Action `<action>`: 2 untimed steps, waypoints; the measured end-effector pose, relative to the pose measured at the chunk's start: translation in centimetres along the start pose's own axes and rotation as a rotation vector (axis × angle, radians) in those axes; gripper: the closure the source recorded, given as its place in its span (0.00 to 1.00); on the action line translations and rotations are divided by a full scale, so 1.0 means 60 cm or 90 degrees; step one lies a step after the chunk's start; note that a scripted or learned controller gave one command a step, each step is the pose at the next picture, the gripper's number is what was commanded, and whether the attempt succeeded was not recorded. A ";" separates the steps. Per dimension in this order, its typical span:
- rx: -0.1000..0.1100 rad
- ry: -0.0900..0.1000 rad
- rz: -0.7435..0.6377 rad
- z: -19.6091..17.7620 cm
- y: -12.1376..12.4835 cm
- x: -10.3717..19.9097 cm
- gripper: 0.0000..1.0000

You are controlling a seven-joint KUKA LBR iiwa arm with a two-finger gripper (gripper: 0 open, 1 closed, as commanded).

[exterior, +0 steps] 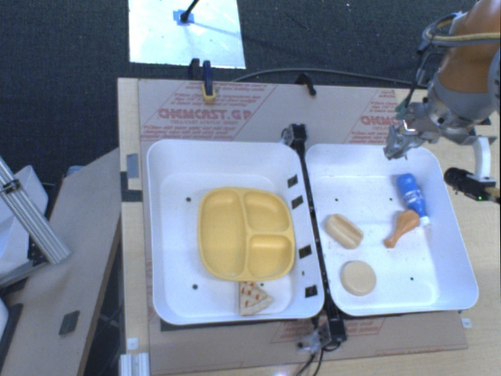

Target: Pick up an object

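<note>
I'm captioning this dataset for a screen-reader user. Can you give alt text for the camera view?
A grey and orange robot arm's gripper hovers over the far edge of the right bin, which holds a blue bottle, drumstick, hot dog bun and round cookie. The left bin holds a yellow divided plate and pizza slice.

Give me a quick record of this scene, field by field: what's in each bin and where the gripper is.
left bin: yellow divided tray; pizza slice toy at the tray's near edge
right bin: blue bottle, drumstick toy, hot dog bun toy, round tan disc
gripper: above the right bin's far edge, nothing seen between its fingers
nearest item to gripper: blue bottle
bench: brown board printed with red lettering
</note>
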State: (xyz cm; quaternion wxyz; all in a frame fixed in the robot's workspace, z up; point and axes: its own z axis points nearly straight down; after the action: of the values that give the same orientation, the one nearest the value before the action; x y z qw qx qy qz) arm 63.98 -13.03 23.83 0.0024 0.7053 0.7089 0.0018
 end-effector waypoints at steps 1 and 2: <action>0.004 0.001 -0.002 0.016 -0.021 0.076 1.00; 0.004 0.002 -0.003 0.023 -0.057 0.176 1.00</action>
State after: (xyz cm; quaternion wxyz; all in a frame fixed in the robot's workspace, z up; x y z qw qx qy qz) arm 60.49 -2.50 22.43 -0.0007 0.7037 0.7105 0.0008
